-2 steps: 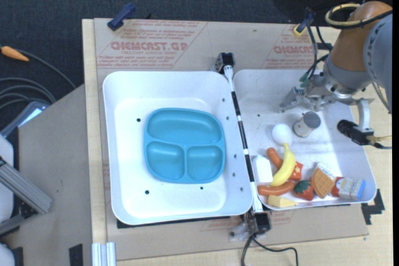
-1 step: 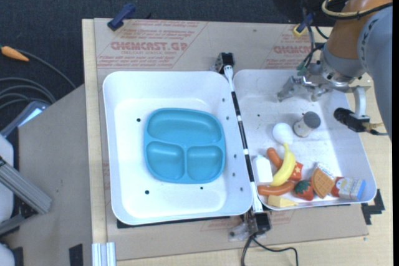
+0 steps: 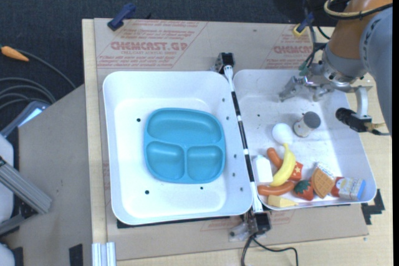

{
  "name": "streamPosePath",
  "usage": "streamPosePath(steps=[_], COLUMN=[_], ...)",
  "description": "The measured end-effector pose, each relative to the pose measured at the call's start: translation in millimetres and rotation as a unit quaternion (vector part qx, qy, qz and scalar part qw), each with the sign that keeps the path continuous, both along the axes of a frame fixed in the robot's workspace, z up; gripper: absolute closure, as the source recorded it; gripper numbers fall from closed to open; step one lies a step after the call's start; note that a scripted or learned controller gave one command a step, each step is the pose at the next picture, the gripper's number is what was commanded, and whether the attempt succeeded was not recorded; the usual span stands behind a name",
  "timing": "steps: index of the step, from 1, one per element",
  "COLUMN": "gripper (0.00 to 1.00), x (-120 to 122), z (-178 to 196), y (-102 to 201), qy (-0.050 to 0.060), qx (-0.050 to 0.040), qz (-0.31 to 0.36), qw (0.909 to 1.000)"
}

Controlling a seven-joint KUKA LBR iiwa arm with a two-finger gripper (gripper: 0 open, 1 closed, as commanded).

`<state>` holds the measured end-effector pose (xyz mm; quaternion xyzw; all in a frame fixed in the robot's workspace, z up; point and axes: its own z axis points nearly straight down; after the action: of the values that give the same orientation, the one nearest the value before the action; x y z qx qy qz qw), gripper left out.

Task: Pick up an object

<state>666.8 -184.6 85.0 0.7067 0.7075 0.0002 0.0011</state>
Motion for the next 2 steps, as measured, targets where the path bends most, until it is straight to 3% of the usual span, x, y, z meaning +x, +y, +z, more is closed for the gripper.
streamPosePath(steps=[1, 2], gripper=[0.00, 0.00], x=[-12, 0], z=[0, 0], y=[-7, -9], qy=[0.002, 0.000], qx=[0.0009, 0.0002], qz=[0.000, 0.001], qw=[1.0000, 1.0000])
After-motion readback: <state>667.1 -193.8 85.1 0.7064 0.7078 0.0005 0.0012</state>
